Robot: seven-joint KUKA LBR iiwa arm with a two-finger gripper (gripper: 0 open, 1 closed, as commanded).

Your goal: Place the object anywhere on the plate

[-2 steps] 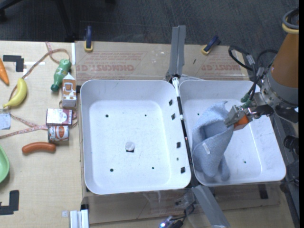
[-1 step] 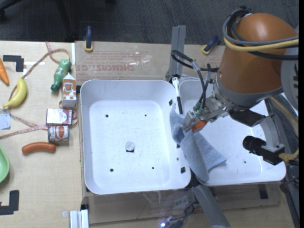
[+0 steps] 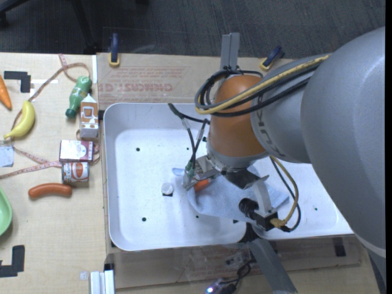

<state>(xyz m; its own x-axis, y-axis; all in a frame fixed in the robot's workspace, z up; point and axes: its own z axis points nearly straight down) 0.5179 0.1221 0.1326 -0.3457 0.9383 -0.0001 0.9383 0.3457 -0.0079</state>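
Observation:
My gripper (image 3: 192, 179) reaches down into the middle of the white bin (image 3: 122, 164), mostly hidden under the orange wrist band. A small orange object (image 3: 201, 185) lies right at the gripper's tip, on the upper left edge of a pale blue-grey plate (image 3: 217, 206). I cannot make out whether the gripper has hold of it. The arm covers much of the plate. A small white object (image 3: 167, 189) rests on the bin floor, a little to the left of the gripper and apart from it.
On the wooden bench left of the bin lie a banana (image 3: 21, 121), a green bottle (image 3: 78, 94), a small carton (image 3: 89, 120), a can (image 3: 76, 172) and a red sausage (image 3: 50, 191). The arm's bulk spans the right side.

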